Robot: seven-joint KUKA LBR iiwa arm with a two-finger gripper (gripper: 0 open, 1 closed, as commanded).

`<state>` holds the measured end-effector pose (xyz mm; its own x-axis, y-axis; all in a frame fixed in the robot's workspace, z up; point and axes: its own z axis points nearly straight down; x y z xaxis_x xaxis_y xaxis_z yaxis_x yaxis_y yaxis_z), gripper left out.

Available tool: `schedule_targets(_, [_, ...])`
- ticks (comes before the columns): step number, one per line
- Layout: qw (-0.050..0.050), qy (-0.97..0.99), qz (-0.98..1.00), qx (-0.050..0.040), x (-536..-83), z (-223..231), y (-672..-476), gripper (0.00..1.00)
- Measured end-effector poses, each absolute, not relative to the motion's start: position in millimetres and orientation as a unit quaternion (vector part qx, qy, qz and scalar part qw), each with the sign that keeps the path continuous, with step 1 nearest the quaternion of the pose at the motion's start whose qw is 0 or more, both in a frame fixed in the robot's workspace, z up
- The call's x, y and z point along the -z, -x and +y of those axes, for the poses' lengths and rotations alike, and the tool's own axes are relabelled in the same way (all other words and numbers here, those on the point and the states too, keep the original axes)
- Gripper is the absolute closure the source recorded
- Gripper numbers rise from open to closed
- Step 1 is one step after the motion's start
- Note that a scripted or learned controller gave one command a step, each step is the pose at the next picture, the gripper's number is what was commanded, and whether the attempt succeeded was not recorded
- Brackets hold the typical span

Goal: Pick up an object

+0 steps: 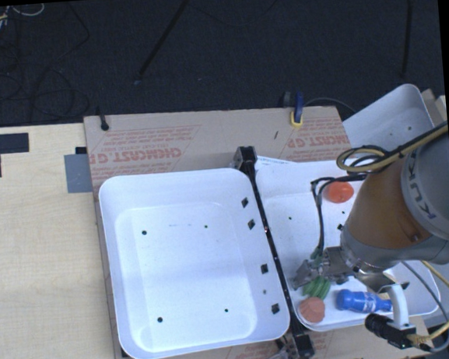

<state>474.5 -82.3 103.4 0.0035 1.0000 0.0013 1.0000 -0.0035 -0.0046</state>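
In the right bin (289, 208), several small objects lie near the front edge. A green ridged object (319, 288) sits just under my gripper (314, 272), which hangs low over the front of this bin. Beside it are a salmon-red round object (312, 309) at the front left and a blue bottle-like object (362, 301) lying on its side to the right. Farther back, an orange round object (339, 193) rests by the arm's cable. The grey arm with its orange band (391, 211) covers much of the bin's right part.
The left bin (127, 222) stands beside the right one, parted by a black divider rail (265, 241). Black cables (320, 213) loop down from the arm over the right bin. Cardboard (167, 145) lies under both bins.
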Motion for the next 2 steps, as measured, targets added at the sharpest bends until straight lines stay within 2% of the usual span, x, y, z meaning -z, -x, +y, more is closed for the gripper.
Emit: schedule_targets(2, [0.002,0.708,-0.706,-0.0007,-87.3,-80.9,-474.9,0.0])
